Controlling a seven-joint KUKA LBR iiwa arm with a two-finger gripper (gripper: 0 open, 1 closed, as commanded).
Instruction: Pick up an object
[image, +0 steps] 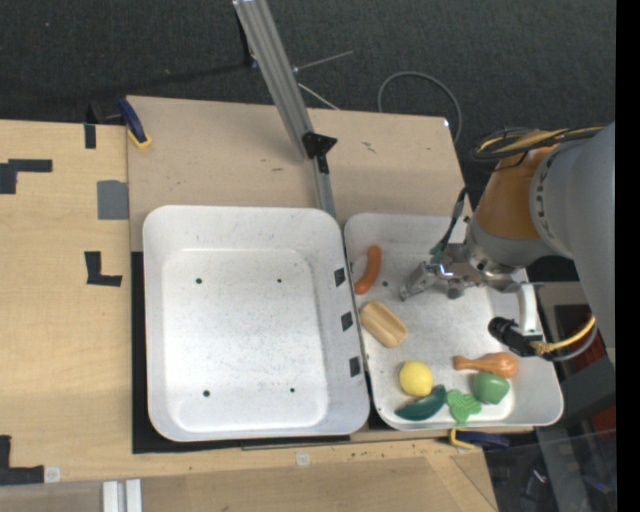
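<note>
**Hovering over the right bin with nothing picked yet**

Starting big: the left bin has only its bare white floor showing, so all the action is in the right bin, where the arm reaches in from the right and sits over the upper middle of it.

The gripper points left toward the divider between the bins. Its fingers look slightly spread with nothing between them, though they're small and a bit hard to read, so that's my best call.

Closest candidates are both to the gripper's left. The bread roll lies down and left of the tips, near but not touching, its long axis running diagonally from upper left to lower right. The orange sausage is up and left, almost upright in the view and right against the bin's left wall, so less finger room there.

Further down, well apart from the gripper: the yellow lemon, the orange drumstick, the dark green piece and the bright green piece, all bunched near the bottom rim.

I'd guess the roll is the easy pick, with open floor all around it.
</note>
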